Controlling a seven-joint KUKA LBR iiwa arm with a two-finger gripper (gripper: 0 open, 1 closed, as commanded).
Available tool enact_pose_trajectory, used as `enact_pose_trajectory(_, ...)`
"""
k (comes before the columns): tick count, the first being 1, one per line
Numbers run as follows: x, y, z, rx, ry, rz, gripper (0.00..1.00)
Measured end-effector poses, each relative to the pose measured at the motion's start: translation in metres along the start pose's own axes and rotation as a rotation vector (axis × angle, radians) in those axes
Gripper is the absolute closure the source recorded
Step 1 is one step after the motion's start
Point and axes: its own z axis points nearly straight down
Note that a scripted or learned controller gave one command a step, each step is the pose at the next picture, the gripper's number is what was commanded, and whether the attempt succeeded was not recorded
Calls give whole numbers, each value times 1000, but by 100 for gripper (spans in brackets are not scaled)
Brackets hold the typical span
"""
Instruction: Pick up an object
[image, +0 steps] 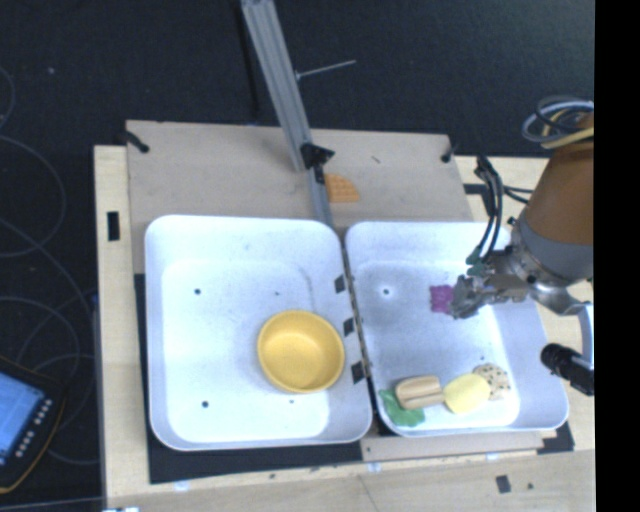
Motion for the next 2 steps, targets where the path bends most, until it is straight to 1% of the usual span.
enact_pose_trajectory(1, 52, 4, 15, 3, 0, 1, 100)
enact_pose_trajectory(2, 94, 9, 22, 5, 0, 3, 100)
